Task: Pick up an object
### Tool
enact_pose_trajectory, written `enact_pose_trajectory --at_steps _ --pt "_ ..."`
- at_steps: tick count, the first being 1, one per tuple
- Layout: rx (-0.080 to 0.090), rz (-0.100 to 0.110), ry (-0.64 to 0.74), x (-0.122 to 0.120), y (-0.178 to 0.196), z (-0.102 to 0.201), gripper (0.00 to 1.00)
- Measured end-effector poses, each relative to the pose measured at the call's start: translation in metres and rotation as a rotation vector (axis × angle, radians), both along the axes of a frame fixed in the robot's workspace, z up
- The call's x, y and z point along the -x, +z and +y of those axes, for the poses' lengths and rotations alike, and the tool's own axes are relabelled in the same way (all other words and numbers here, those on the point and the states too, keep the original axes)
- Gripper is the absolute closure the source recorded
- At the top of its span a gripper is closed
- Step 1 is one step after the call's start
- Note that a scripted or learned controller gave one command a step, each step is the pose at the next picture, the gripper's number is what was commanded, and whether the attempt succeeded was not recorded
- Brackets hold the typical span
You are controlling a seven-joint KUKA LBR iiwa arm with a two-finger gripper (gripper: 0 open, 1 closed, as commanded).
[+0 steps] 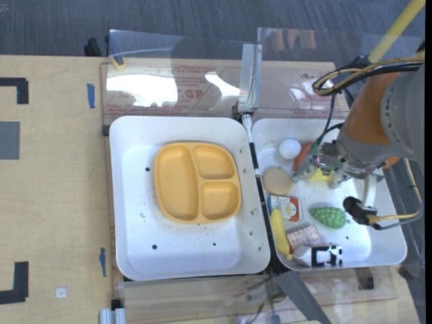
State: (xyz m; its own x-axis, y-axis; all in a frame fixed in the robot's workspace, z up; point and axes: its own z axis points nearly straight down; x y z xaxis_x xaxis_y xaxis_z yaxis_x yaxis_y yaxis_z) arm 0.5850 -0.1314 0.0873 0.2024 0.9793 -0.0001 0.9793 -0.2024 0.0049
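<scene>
The arm reaches in from the right, and its gripper (322, 169) is low over the upper middle of the right bin (388, 248). Directly under it lies a small yellow piece (317, 176), partly hidden. Just left of the gripper are an orange-red carrot-like piece (302, 155) and a white ball (289, 148). A tan round item (276, 180) sits at the bin's left side. Below the gripper lies a bumpy green item (327, 216).
The right bin also holds a yellow banana (277, 231), a small carton (290, 208), a pinkish packet (304, 236) and a black-and-white item (324, 255). A yellow divided plate (198, 181) lies in the left bin (128, 201). A black cable loops by the arm's wrist.
</scene>
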Motion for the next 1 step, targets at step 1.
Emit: enact_pose_trajectory --at_steps 1 --pt "-0.013 0.048 -0.161 -0.0654 -0.0020 -0.0158 0.00"
